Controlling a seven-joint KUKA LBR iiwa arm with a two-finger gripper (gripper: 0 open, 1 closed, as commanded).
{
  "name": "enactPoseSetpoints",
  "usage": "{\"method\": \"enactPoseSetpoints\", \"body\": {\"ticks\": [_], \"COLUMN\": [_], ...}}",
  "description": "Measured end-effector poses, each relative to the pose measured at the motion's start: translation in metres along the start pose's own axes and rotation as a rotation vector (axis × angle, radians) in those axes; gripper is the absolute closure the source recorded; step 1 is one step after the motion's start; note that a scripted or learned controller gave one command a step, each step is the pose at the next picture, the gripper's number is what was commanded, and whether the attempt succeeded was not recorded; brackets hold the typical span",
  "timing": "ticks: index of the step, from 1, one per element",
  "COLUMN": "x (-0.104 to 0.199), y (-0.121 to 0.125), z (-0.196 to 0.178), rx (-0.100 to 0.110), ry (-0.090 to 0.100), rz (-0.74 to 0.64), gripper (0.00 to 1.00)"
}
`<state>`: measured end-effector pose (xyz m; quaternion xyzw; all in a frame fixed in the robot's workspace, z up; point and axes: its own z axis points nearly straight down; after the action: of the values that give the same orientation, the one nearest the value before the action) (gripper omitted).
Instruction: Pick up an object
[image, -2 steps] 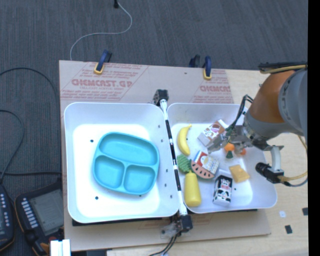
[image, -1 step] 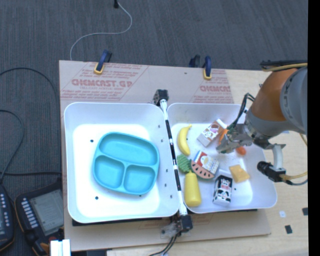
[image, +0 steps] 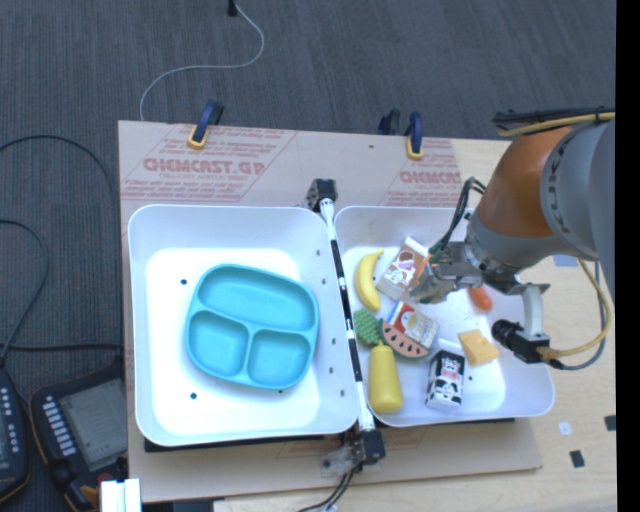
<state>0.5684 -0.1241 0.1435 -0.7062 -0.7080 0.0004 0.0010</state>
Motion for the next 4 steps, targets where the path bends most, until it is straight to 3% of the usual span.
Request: {"method": "enactPoseSetpoints", "body": {"ticks": [3,4], "x": [0.000,0.077], "y": [0.001,-0.033], "z": [-0.026,-0.068], "rx": [0.003,-0.001], "ry": [0.000,-0.001], "rz": [-0.002,0.000], "gripper": [1.00,1.00]}}
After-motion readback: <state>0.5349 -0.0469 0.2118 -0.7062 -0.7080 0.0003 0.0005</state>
